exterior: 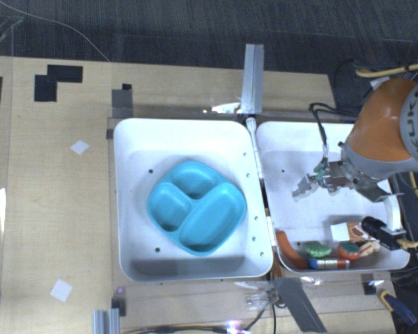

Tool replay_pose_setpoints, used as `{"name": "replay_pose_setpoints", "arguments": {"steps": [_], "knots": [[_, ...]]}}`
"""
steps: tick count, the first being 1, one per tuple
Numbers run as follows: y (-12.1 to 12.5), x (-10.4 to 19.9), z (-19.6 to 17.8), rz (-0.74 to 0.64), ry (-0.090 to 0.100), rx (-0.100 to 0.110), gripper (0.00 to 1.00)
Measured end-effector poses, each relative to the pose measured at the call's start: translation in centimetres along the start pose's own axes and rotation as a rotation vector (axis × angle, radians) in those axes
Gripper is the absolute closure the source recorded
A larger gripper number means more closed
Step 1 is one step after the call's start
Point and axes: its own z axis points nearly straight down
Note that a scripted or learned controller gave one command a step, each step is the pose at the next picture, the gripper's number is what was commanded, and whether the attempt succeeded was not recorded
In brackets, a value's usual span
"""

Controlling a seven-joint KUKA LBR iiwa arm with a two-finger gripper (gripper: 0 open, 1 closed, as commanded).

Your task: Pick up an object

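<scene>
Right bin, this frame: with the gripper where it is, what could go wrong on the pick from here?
1. The small objects are crowded along the right bin's near wall; a descent there could hit the wall or close on two things at once.
2. The gripper hangs over bare floor, apart from that pile, so closing here would likely grab nothing.
3. The blue divided dish in the left bin looks too wide for two fingers.

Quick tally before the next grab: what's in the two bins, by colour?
Blue: 1, the divided plate in the left bin.
Green: 1, a round piece in the right bin.
Orange-brown: 1, a curved piece.
Red-orange: 1, beside the green one.
Other small items at that bin's near edge are too jumbled to count.
Total: at least 4.
</scene>
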Motion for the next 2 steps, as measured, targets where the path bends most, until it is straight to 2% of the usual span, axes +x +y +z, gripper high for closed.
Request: {"name": "replay_pose_setpoints", "arguments": {"steps": [1,2], "knots": [[2.1,3.2,-4.7,-0.045,0.000,-0.001,0.00],[-3.6,1.3,0.5,-0.011,0.000,0.003,0.00]]}}
